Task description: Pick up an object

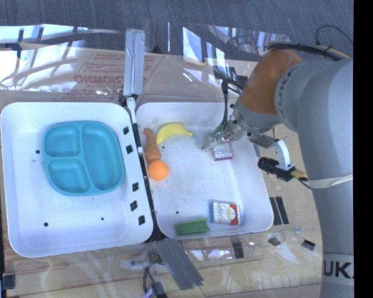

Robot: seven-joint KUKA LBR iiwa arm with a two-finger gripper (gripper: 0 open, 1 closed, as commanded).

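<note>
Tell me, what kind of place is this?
Probably a robot lab. A big grey arm reaches over two white bins on a bench. Toy food lies in one: a banana and a carrot. A blue plate sits in the other.

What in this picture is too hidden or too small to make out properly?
- The pincer: camera view, its tips are small and blur into the small pinkish packet below, so contact or grip is unclear.
- Printing on the red and white packet: too small to read.
- The green object: lies against the right bin's near rim, its shape unclear.
- The arm: cut off by the lower frame edge.
</note>
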